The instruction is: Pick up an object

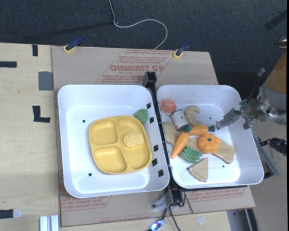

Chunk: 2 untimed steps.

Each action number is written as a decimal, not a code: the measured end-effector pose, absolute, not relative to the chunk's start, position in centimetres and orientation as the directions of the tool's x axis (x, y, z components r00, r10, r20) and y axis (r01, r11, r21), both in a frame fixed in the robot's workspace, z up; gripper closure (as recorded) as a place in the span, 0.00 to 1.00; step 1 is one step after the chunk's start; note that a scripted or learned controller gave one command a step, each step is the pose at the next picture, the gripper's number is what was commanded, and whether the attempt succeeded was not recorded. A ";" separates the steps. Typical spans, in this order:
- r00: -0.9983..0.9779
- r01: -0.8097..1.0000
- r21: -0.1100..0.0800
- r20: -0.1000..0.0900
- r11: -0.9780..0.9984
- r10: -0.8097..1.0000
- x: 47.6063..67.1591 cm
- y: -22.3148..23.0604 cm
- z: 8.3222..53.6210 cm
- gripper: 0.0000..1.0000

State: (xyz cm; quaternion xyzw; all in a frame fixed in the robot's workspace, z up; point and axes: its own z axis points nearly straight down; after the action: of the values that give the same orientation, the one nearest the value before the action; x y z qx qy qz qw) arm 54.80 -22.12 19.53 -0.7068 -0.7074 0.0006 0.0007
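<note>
The right bin (241, 174) holds a pile of toy food: an orange pumpkin (208, 143), two carrots (179, 144) (198, 129), a red ball (168, 106), a grey can (178, 118), a beige curved piece (192, 112), a green leafy piece (189, 154) and toast slices (199, 170). My gripper (237, 120) hangs over the right bin's right side, up and to the right of the pumpkin. It is open, with nothing between its fingers.
The left bin (70, 129) bears a yellow divided plate (111, 148) with a corn cob (133, 139) on it, and a green piece (141, 115) lies by the plate's upper right. A black divider (156, 129) separates the bins. A white cable (139, 23) lies behind.
</note>
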 end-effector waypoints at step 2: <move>-0.002 1.000 -0.005 0.001 0.002 1.000 55.1 -20.5 10.2 0.00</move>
State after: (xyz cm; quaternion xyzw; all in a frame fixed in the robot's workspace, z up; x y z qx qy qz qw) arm 55.12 -20.47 10.18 -0.7065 -0.7077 0.0012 0.0021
